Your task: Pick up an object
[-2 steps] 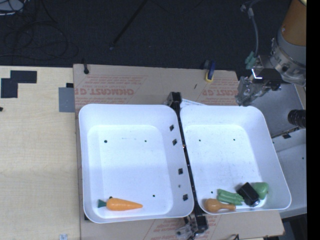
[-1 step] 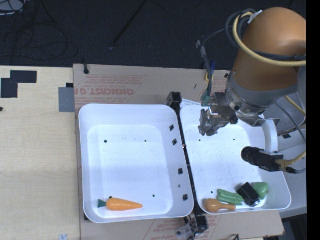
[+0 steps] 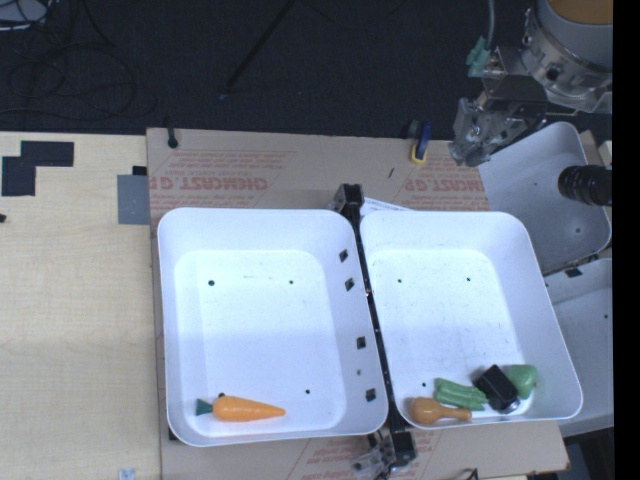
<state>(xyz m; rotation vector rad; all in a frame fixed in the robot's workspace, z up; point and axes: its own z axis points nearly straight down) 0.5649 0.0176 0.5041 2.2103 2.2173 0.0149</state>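
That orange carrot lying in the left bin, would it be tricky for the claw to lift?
The carrot looks like smooth, glossy plastic, so probably stiff, light and somewhat slippery. Its tapered round shape suggests it may roll or squirt from a pinch. It lies near the left bin's front wall, possibly crowding the gripper.

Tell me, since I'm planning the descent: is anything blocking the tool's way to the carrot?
Nothing visible does. The tool hangs above the right bin's far edge; the carrot lies alone in the left bin, open from above.
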